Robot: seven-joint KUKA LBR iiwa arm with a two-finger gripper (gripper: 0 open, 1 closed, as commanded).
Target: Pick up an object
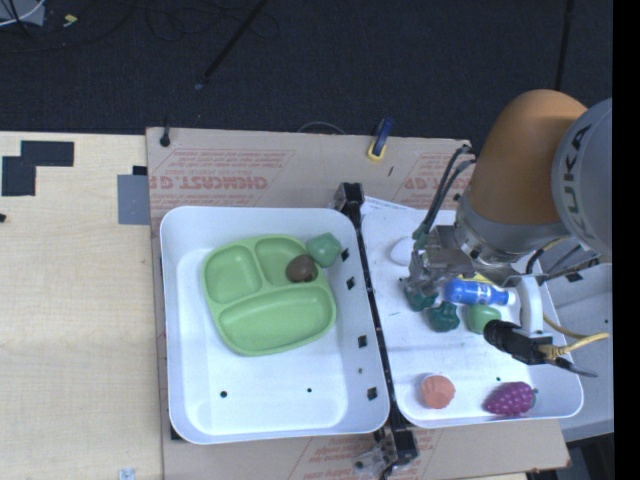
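Grapes (510,399) at 5 o'clock look squishy and light, grab mid-bunch; can't tell if the gripper (425,290) is holding anything.

The upper part of the frame shows a dark carpeted floor (300,48). Thin cables (35,13) lie on it in the upper left corner, and a dark rod (235,33) runs diagonally across the upper centre. The left side shows a light wooden bench top (70,318) bearing black tape patches (40,163) and a grey square (131,198). A printed cardboard sheet (250,173) lies flat at centre. A blue and yellow clamp (379,140) sits on its upper edge. Lighting is even.
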